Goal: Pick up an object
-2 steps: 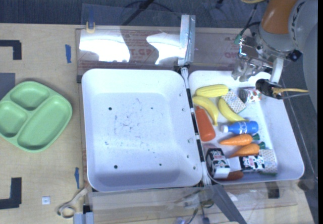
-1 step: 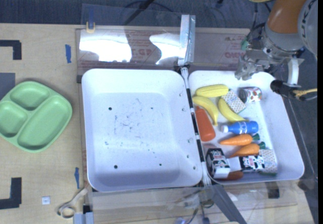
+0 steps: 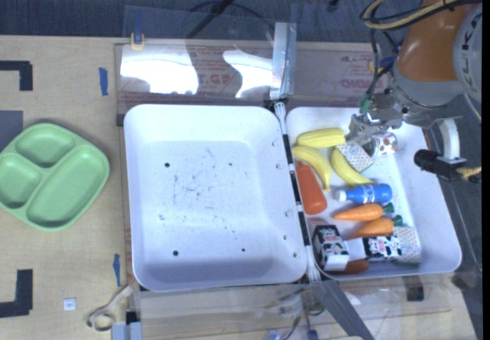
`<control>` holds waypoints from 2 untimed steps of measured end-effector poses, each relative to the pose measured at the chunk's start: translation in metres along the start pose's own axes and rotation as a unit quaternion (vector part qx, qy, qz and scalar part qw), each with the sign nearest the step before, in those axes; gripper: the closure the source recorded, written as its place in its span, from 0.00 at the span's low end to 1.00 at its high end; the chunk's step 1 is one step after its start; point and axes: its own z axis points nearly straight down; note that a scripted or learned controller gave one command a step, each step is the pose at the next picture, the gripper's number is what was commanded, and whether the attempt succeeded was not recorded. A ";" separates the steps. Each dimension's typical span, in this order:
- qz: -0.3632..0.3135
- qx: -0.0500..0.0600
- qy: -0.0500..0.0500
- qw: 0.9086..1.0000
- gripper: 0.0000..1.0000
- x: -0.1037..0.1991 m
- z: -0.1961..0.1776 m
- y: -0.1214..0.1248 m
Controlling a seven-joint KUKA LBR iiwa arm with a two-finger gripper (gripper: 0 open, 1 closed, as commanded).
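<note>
The gripper (image 3: 366, 125) hangs low over the right bin (image 3: 448, 243), its state impossible to tell. Just beneath and left lie yellow bananas (image 3: 322, 148); a patterned packet (image 3: 354, 155) sits directly below it. The left bin (image 3: 207, 193) adjoins. A green divided plate (image 3: 50, 175) rests on the wooden desk (image 3: 61, 269).

Left bin (image 3: 203, 201): smooth white plastic, slight sheen, faint scuff marks on the floor. Right bin (image 3: 440, 227): same white plastic. Bench (image 3: 61, 269): pale wood, matt. Divided tray (image 3: 50, 175): green plastic, smooth, soft gloss. Bananas (image 3: 321, 148), carrots (image 3: 360, 216) and bottle (image 3: 366, 194): glossy moulded plastic. Panel (image 3: 199, 70) behind the bins: clear, strongly reflective. Arm (image 3: 432, 51): orange band glossy, grey shell smooth. Gripper (image 3: 366, 125): dull metal.
</note>
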 end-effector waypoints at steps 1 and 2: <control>-0.182 -0.002 -0.001 0.983 1.00 0.021 -0.070 -0.003; -0.307 -0.001 0.000 0.952 1.00 0.051 0.013 -0.017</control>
